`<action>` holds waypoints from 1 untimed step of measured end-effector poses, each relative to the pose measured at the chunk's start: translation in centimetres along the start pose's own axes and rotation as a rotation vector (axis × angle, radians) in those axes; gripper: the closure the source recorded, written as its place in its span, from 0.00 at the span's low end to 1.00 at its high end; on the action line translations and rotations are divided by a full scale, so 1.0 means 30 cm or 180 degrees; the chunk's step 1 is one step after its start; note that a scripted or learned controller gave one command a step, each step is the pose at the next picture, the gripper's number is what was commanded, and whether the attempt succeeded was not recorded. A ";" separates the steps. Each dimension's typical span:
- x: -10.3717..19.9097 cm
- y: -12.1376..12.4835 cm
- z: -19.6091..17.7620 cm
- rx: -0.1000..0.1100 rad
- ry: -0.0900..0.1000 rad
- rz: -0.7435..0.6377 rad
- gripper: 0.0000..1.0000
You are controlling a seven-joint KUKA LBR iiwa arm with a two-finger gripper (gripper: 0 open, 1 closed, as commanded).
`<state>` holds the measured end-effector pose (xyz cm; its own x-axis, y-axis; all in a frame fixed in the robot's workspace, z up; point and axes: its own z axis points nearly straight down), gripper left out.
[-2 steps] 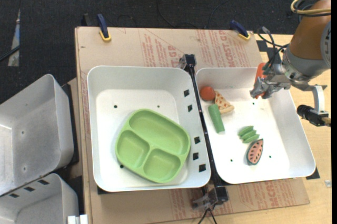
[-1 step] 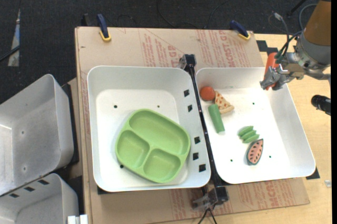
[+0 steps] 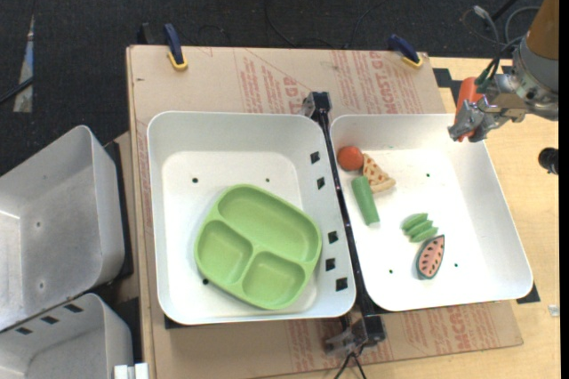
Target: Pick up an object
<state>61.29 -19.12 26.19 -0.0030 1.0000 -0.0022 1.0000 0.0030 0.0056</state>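
Camera view: fixed overhead, slanted, both bins in frame
Arm: enters from the right edge of the view, wrist held over the upper right corner of the right bin [image 3: 498,190]
Gripper [image 3: 466,130]: sits at the far right rim of the right bin, above the rim and clear of all contents; nothing is visible between its tips
Gripper state: cannot tell whether released or clenched; the tips are too small and dark against the rim
Left bin [image 3: 178,137]: holds a green divided tray [image 3: 258,245], lying flat, well apart from the gripper
Candidate objects: all in the right bin, grouped toward its left and middle
Red ball [image 3: 350,157]: nearest the divider, touching or just beside the pizza slice [image 3: 379,173]
Green stick [image 3: 365,200]: just below the slice, long axis running roughly near-to-far with a slight tilt
Green ridged piece [image 3: 417,226]: mid-bin, short and slanted
Watermelon slice [image 3: 430,256]: lowest in the bin, long axis close to upright in the view
Key relation: every candidate lies left of and nearer the camera than the gripper; the pizza slice and ridged piece appear closest
Judgement: no grasp made yet; the next move calls for travel inward and down, with the tips set across an object's short axis
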 end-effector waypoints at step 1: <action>0.186 0.002 0.040 0.0022 0.0013 -0.0016 1.00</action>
<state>61.33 -13.53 24.97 -0.0080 1.0000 0.0018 1.0000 0.0080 -0.0013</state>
